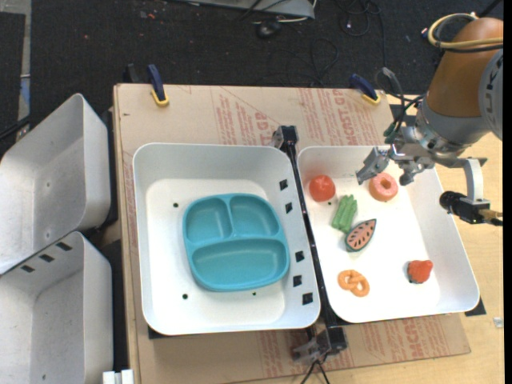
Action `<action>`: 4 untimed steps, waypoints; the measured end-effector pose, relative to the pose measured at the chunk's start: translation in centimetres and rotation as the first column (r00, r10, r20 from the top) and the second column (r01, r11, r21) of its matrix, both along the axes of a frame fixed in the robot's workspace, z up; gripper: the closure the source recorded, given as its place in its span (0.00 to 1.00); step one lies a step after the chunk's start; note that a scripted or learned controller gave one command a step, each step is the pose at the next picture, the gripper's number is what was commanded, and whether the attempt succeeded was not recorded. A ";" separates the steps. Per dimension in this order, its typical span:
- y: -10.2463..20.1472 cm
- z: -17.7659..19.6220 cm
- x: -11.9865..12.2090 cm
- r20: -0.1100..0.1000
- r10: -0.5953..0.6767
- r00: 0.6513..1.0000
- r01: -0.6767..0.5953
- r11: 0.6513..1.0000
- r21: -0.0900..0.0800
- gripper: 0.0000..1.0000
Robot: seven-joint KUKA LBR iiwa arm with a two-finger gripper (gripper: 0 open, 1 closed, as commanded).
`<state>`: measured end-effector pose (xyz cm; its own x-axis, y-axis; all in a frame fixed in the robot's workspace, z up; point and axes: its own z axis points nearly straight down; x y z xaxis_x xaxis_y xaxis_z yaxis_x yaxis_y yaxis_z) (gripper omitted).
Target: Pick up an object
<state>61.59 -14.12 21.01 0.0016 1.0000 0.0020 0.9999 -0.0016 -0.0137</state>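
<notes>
The bench (240,106) carries two shallow white bins side by side. The left bin (152,214) holds a blue divided tray (236,241), and the right bin (448,238) holds six small toy foods. The arm (468,70) enters from the right and its wrist stands over the far part of the right bin. The gripper (389,165) hangs there with its two dark fingers spread apart, one toward the left and one toward the right, and nothing is between them. The thing nearest to it is the pink donut (384,187), which lies flat on the bin floor just below the gripper in the picture and slightly nearer to the camera; because the camera looks at a slant, I cannot tell if the gripper is exactly above it or a little behind it. The donut is round, so it has no long axis and the fingers need no special turning. I judge that the coming move is mostly a straight descent with a small correction toward the camera. The red tomato (322,187) lies to the left, near the wall between the bins. The green vegetable (346,212), the watermelon slice (361,234), the pretzel (354,282) and the strawberry (419,271) lie well apart from the fingers, toward the near side.
</notes>
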 end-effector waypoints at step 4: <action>0.7 -11.9 1.4 0.012 0.003 1.000 -0.003 1.000 -0.002 0.00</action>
